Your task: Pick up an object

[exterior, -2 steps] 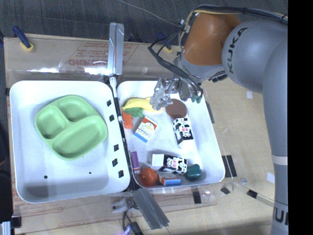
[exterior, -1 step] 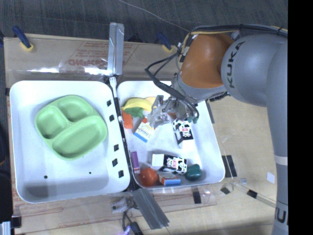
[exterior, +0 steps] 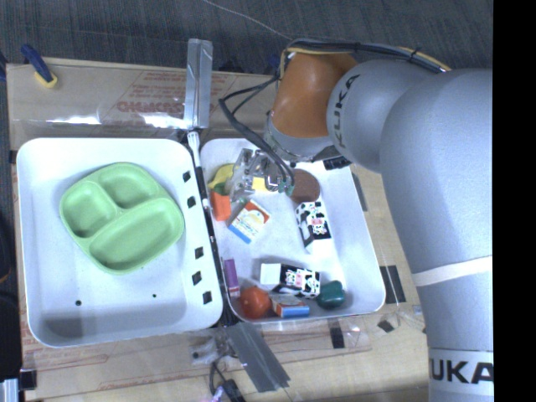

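1. Your claw [exterior: 251,177] is hanging low over the upper left of the right bin [exterior: 362,249]; I cannot tell its state.
2. You are nearing the small carton [exterior: 249,221] just below; centre before descending.

Even, soft overhead light, white bins [exterior: 50,224] bright, faint shadows, image was slightly grainy, mildly soft throughout.

The bench [exterior: 84,74] carries 2 white bins side by side. The left bin [exterior: 38,224] and right bin [exterior: 364,258] touch along a middle seam. A blue clip [exterior: 39,65] lies at the bench's far-left corner.
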